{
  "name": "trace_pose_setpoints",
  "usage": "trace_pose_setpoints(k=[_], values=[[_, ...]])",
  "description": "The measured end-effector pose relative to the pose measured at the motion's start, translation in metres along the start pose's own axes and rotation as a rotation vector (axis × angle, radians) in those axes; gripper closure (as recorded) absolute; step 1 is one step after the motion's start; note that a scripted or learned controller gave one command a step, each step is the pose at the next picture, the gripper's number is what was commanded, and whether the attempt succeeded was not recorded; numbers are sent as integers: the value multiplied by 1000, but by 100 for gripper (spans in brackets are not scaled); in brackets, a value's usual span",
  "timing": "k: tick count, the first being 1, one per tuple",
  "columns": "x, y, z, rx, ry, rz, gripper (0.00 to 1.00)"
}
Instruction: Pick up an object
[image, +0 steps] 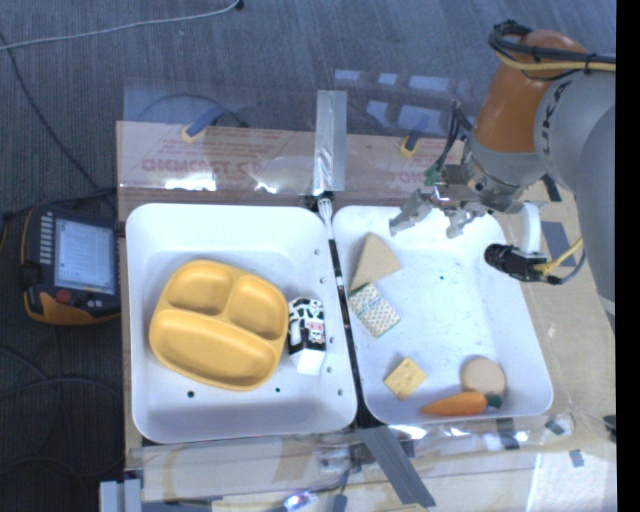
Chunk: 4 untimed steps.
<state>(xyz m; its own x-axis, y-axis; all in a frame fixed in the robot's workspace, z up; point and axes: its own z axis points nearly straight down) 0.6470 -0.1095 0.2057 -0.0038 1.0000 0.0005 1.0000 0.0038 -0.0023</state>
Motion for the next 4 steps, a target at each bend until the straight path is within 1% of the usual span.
trace_pose_setpoints(k=[1,2,3,4], values=[[3,20,112,-2,-2,-157,0],[4,20,103,-1,-1,-157,100],[-11,-4,113,-19,-7,-566,100],[-11,-5,116,-15,-6,-566,0]])
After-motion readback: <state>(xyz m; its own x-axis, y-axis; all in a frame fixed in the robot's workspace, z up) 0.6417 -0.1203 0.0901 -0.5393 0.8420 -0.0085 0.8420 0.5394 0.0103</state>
